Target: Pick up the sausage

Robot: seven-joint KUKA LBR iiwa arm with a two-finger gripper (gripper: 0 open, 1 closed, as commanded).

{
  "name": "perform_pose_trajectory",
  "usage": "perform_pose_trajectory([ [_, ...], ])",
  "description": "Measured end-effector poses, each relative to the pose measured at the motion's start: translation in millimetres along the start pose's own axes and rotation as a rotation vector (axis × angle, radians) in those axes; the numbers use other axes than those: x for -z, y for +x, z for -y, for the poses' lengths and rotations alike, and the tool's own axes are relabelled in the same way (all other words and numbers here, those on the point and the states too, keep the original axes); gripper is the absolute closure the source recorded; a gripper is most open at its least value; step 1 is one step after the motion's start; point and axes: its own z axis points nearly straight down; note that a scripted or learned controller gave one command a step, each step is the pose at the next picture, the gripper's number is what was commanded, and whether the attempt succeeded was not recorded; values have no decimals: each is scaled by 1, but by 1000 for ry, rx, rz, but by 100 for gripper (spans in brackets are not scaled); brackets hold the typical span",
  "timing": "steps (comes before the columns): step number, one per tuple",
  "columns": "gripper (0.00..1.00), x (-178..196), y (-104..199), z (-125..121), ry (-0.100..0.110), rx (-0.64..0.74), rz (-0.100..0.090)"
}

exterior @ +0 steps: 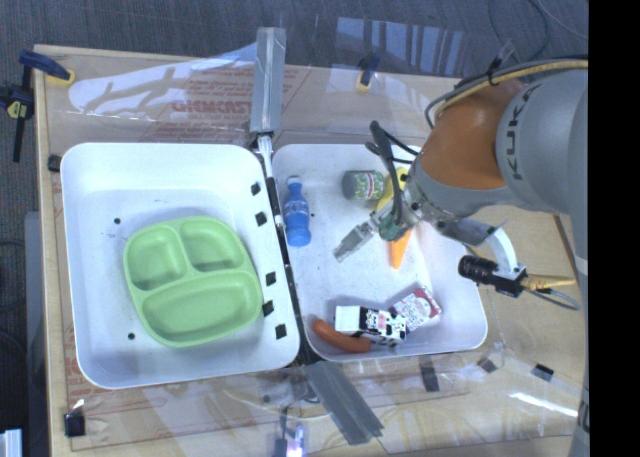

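Note:
The sausage (338,337) is a reddish-brown link lying along the front wall of the right bin (455,330). Its right end is tucked under a black-and-white milk carton (385,317). My gripper (352,242) hangs over the middle of the right bin, reaching in from the grey arm with the orange band (465,150). It is well behind the sausage and apart from it. Nothing shows held in it.
In the right bin a blue bottle (296,211) lies by the left wall, a green can (364,184) sits at the back, and an orange carrot (399,246) lies beside the gripper. The left bin (90,185) holds a green divided plate (192,280).

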Motion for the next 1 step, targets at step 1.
perform_pose_trajectory([
  [1,0,-68,70,45,3,-21,3],
])
